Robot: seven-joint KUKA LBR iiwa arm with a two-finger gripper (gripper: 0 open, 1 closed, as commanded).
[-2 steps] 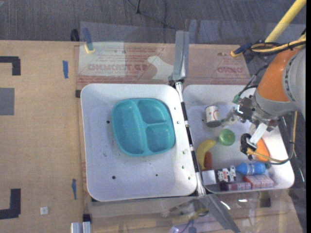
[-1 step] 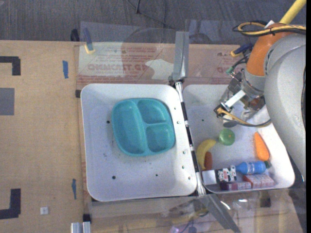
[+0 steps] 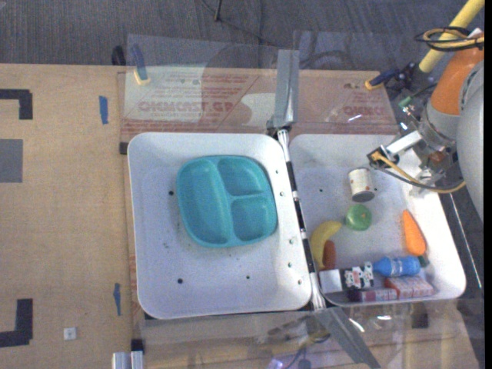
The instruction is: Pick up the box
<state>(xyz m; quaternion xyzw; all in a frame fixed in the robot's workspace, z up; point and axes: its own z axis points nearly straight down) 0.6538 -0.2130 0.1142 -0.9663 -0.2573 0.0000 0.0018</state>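
The box (image 3: 407, 287) is a long, low red and pink carton lying flat along the near wall of the right bin (image 3: 450, 241), towards its right corner. Just left of it sits a small dark block with white marks (image 3: 355, 277). A blue bottle (image 3: 398, 266) lies on its side just beyond the box, apparently touching it.

Farther in the same bin are an orange carrot (image 3: 413, 233), a green round fruit (image 3: 357, 217), a pale can (image 3: 360, 183), and a banana (image 3: 323, 237) beside a small reddish-brown piece (image 3: 329, 254) by the left wall.

The gripper (image 3: 429, 160) hangs over the far right part of this bin, well apart from the box; whether it is released or clenched cannot be told.

The left bin (image 3: 154, 267) holds a teal plate with three compartments (image 3: 227, 200).

Both bins rest on a tan bench (image 3: 61, 229) marked with black and blue tape, with clear plastic sheets (image 3: 200, 83) at the far edge and dark grey carpet (image 3: 77, 14) beyond.
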